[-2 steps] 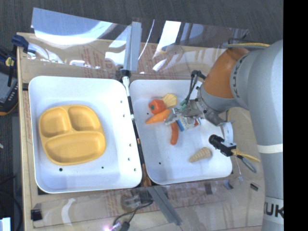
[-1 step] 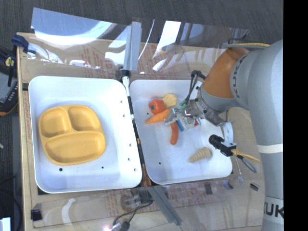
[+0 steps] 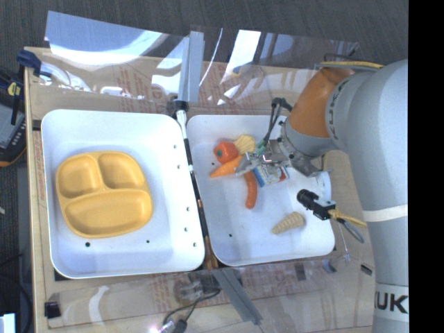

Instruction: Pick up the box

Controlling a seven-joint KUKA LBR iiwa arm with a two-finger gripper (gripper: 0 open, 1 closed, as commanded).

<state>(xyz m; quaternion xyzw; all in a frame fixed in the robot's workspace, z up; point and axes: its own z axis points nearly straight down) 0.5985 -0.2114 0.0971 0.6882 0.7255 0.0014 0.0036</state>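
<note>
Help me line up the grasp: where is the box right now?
The small blue-and-white box lies in the right white bin, right of the orange sausage-shaped toy, under the pincer.

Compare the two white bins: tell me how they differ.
The left bin holds one yellow divided tray; the right bin holds several small things, among them an orange pepper and a cone. The gripper reaches into the right bin, not the left. Both are shallow and white.

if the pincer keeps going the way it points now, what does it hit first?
Probably the box. The pincer points down into the right bin and sits right over the box, beside the hot dog and carrot. Depth is unclear from this slanted view, so contact may already exist.
</note>
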